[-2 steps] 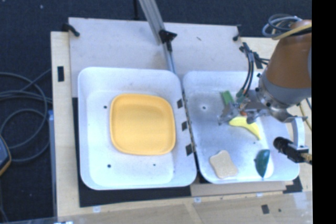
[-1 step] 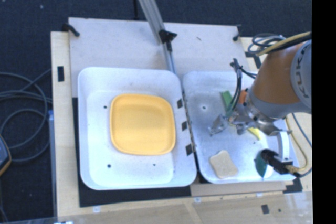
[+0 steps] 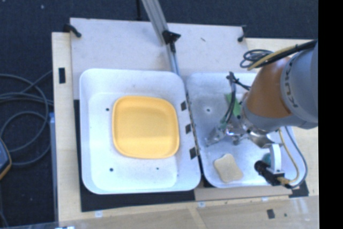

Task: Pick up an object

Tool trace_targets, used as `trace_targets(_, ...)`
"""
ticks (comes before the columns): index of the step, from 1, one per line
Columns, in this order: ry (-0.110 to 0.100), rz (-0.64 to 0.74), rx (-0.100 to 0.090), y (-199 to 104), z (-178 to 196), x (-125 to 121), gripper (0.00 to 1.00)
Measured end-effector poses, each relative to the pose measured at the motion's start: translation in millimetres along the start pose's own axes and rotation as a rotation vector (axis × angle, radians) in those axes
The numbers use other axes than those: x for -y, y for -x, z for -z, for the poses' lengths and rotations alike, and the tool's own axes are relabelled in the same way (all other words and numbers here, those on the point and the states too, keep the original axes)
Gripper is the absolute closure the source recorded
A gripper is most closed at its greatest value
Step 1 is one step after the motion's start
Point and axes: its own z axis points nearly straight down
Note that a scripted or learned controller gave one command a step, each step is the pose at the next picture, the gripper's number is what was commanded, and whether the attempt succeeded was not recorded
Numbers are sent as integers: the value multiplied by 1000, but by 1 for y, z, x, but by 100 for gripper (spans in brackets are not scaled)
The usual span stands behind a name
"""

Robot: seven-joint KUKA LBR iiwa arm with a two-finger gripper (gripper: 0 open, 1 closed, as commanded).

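My gripper (image 3: 224,137) hangs low over the middle of the right bin (image 3: 206,94), under the grey arm with its orange band (image 3: 268,95). Its metal fingers (image 3: 212,138) stand spread, so it is open, and I see nothing between them. A tan, rounded pad-like object (image 3: 229,168) lies on the bin floor just in front of the gripper, apart from it. A small green object (image 3: 230,101) pokes out behind the gripper, partly hidden by the wrist. In the left bin (image 3: 91,115) lies a yellow square plate (image 3: 145,126).
A slanted metal pole (image 3: 151,2) runs from the top of the view down to the wall between the bins. Cables (image 3: 257,56) loop behind the right bin. The bench edge (image 3: 161,212) lies close in front of both bins.
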Motion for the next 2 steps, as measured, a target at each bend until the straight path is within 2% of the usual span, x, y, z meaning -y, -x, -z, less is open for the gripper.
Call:
trace_targets(1,5,0,1,1,-7,0,0)
trace_targets(2,8,-2,0,1,4,-1,100)
